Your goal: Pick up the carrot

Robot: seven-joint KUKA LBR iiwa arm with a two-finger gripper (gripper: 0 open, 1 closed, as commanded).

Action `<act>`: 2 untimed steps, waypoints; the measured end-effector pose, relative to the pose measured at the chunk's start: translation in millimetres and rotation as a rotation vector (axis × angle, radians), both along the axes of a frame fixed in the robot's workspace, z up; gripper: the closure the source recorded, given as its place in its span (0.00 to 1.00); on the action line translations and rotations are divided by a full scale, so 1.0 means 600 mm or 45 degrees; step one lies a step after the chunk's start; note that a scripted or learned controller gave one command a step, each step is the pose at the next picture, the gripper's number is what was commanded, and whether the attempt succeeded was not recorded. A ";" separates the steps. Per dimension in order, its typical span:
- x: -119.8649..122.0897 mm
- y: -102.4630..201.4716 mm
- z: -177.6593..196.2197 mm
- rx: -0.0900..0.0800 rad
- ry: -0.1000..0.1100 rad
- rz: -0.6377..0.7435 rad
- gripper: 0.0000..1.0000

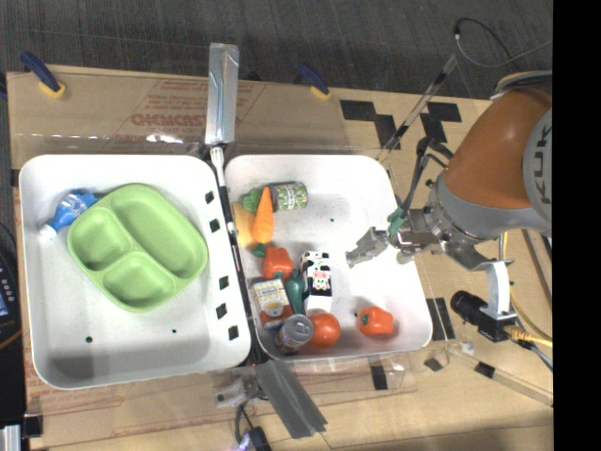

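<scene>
Pincer: the pincer (362,250) is hovering over the right bin (394,195), holding nothing; I cannot tell how it is set.
Carrot: the carrot (264,215) is lying at that bin's left wall, touching a green can (289,196).
Risk: crowding neighbours are likely spoiling a clean grasp.
Left bin: the left bin (56,346) is holding a green divided plate (139,244).
Right bin: tomatoes (324,330), a milk carton (319,273), and a tin (295,333) are sitting there.

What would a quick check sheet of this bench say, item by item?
Surface: two white bins, left bin and right bin, on a cardboard-covered bench.
Job's things: carrot lies in the right bin's upper left, untouched.
Clutter: green plate, blue wrapper, can, tomato, small cartons.
Grippers: gripper above the right bin, holding nothing seen.
Cables: black cable by the arm.
Surroundings: blue clamps, dark floor.
</scene>
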State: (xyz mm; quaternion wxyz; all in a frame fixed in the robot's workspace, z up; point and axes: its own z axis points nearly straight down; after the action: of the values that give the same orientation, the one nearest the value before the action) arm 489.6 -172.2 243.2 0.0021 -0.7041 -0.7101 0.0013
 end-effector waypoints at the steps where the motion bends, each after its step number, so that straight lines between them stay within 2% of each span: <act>1: 0.061 0.070 -0.124 0.000 0.003 0.102 0.00; 2: 0.125 0.115 -0.246 -0.003 -0.016 0.245 0.00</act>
State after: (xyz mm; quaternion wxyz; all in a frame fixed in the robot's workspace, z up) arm 564.7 -102.9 95.7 -0.0032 -0.6325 -0.7746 -0.0023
